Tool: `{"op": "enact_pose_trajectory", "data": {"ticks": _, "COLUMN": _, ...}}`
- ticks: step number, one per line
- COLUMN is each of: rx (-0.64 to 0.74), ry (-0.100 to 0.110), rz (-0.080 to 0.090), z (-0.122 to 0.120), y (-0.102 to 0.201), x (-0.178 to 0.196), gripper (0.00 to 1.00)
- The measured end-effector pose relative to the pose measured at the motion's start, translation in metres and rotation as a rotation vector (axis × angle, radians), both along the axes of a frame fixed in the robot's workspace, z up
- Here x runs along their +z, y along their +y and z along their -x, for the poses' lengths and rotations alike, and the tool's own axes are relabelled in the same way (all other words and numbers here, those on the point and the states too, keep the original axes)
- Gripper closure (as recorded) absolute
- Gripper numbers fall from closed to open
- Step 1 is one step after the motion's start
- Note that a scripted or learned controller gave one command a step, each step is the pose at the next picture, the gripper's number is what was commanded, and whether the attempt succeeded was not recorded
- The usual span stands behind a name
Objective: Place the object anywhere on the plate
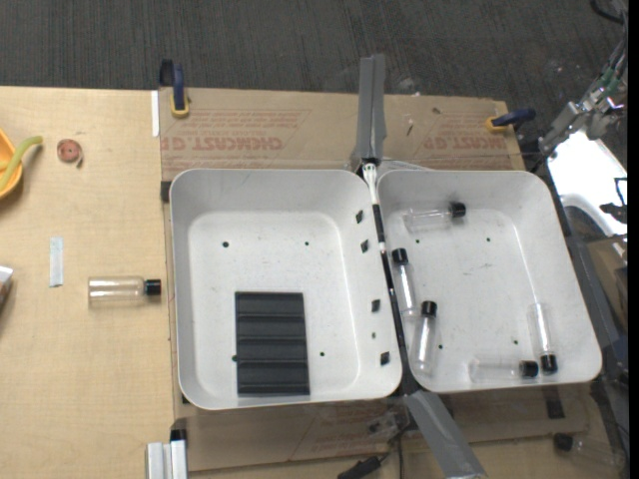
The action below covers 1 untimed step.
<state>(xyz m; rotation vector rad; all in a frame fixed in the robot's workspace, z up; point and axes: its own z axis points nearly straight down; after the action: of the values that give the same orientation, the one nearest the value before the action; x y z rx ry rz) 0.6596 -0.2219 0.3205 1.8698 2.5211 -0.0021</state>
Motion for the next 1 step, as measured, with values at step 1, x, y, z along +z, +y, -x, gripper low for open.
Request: {"op": "enact_pose_trajectory", "data": {"ticks": 1, "rx": 0.045, "ry": 0.001, "rz": -0.001, "z": 0.0696, "y": -0.0007, "x": 0.0983, "gripper": 0.0}}
